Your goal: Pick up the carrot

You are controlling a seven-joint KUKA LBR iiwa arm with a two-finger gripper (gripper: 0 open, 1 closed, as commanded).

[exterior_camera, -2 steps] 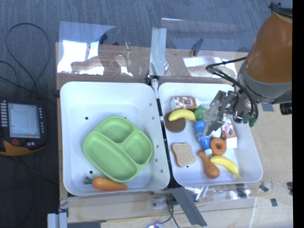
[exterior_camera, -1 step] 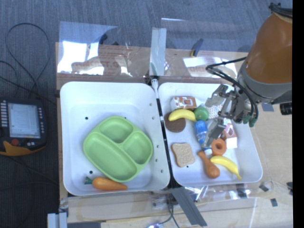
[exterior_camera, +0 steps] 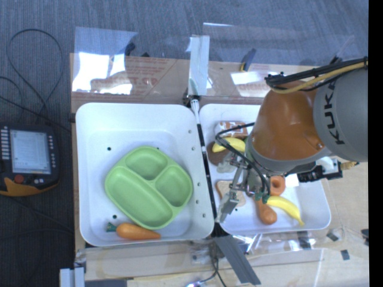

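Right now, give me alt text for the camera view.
The gripper hangs over the right bin among toy foods, while the carrot lies in the left bin beside a green divided plate.

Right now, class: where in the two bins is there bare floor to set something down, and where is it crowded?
Left bin: bare floor along the far wall and far corners, beyond the green plate; the carrot fills the near edge. Right bin: crowded with toy food beneath the gripper.

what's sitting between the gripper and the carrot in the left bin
In the camera view, the gripper hangs over the right bin; between it and the carrot lie the bins' adjoining walls and the green plate's lower corner.
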